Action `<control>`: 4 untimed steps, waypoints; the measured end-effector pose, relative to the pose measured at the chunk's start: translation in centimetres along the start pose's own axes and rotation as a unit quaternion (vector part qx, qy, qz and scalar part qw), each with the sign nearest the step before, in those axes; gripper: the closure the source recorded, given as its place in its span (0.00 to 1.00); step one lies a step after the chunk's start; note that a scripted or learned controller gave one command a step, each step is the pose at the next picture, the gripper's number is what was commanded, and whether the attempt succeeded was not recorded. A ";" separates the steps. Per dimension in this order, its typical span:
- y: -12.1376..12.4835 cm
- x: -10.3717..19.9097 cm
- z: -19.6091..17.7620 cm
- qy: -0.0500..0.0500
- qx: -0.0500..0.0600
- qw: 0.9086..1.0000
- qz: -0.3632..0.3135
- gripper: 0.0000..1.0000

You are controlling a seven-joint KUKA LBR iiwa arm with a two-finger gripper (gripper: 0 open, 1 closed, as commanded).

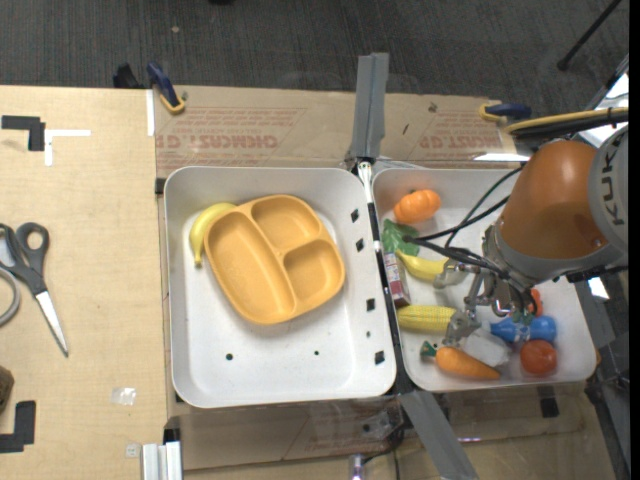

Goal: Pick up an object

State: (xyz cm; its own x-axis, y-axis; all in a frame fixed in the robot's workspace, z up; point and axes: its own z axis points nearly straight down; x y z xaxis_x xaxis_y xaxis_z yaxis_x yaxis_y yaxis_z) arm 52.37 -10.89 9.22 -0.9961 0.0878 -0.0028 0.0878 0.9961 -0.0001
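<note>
Two white bins sit side by side on the worktop [80,268]. The left bin [200,368] holds one yellow divided plate [272,258] with one banana [205,226] touching its 10 o'clock edge. The right bin [440,181] holds one orange pumpkin-like toy [417,205] at 11 o'clock, one corn cob [426,318], one carrot [464,364] and one red tomato [539,357] toward 5 o'clock, plus blue pieces [525,329]. The jaws [463,324] hang over the bin's middle, just beside the corn; open or closed, I cannot tell. One pair of scissors [35,278] lies at 9 o'clock.
</note>
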 end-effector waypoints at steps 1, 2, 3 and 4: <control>0.8 -5.1 -0.2 -0.001 0.000 0.999 0.039 0.00; 1.9 -12.4 0.2 0.011 0.004 0.996 0.090 0.00; 1.9 -12.2 0.2 0.009 0.003 0.997 0.080 0.00; -1.1 -12.4 0.3 0.011 0.000 0.992 0.125 0.00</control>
State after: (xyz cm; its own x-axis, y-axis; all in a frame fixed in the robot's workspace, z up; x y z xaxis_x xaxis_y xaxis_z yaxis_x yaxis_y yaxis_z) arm 64.65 -13.07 8.99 -0.9430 0.3323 0.0196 0.3323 0.9432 -0.0016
